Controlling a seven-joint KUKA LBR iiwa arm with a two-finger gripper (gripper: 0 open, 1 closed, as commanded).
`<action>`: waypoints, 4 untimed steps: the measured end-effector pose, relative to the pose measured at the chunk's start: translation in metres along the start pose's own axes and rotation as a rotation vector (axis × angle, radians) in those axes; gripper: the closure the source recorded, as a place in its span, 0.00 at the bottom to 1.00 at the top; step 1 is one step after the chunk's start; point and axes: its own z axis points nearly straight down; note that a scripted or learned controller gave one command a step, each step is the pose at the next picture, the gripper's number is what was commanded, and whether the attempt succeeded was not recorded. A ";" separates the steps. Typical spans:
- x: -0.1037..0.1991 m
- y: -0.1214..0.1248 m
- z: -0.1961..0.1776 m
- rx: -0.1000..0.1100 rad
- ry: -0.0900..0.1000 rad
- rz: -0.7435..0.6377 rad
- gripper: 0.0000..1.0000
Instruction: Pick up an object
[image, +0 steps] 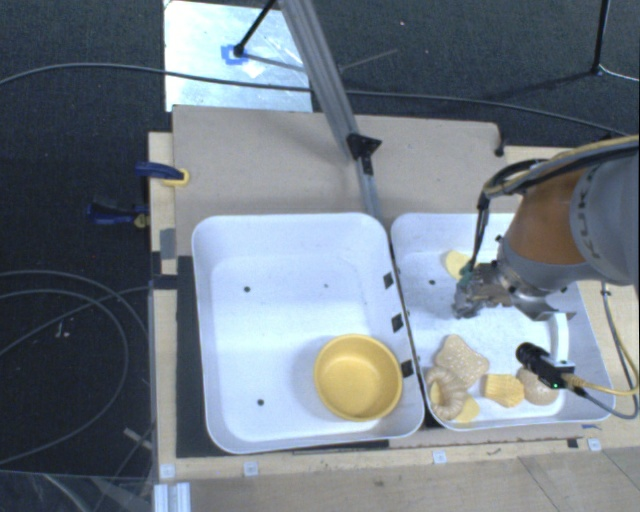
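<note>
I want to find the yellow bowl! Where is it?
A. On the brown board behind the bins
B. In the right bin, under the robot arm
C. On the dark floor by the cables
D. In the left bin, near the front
D: the yellow bowl sits in the left bin, toward its front right corner, while the gripper is over the right bin with the small pale food-like pieces.

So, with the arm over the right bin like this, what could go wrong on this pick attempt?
1. The pincer hangs over bare floor of the right bin, beside a small yellow piece; closing here may catch nothing.
2. The beige pieces lie bunched in the near corner against the wall, so a grasp there could push them or take two.
3. The cables trail near those pieces and might snag.
</note>
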 end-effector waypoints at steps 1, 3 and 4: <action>-0.009 0.002 -0.048 -0.004 -0.001 0.000 1.00; -0.004 0.002 -0.135 -0.005 -0.001 -0.007 1.00; 0.038 0.021 -0.131 -0.002 0.001 -0.011 1.00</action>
